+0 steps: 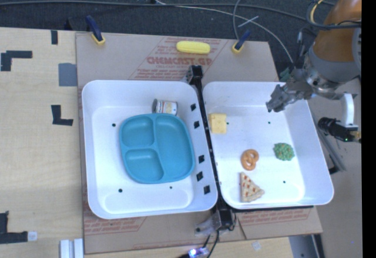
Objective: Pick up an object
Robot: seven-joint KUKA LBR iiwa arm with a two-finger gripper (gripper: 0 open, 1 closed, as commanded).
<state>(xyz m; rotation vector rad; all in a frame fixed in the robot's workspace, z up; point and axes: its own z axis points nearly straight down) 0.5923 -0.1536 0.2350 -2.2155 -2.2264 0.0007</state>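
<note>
Your tool hangs over the right white bin's far edge; its grip state can't be told. Green bumpy broccoli piece lies just nearward of it.

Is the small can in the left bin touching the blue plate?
Touching, or nearly: in the camera view the can sits right at the blue divided plate's upper rim, with no visible gap between them.

tool above right bin, pretzel

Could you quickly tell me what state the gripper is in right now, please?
Gripper: above the right bin's far corner; open or shut cannot be told, and nothing is visibly held.
</note>
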